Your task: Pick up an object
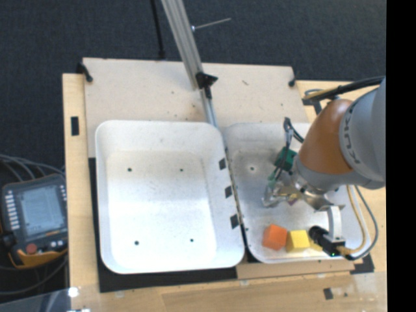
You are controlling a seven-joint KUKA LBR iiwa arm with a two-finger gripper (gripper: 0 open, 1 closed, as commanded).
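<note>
In the right bin, an orange block and a yellow block lie side by side near the front wall. My gripper hangs low over the middle of this bin, just behind the orange block and apart from it. A small green thing shows at the arm's left edge, behind the gripper. The arm's grey and orange wrist hides the bin's right part.
The left bin stands beside the right one, with a dividing rim between them. A slanted metal pole rises from the back of the bench. A pendant sits off the bench at left.
</note>
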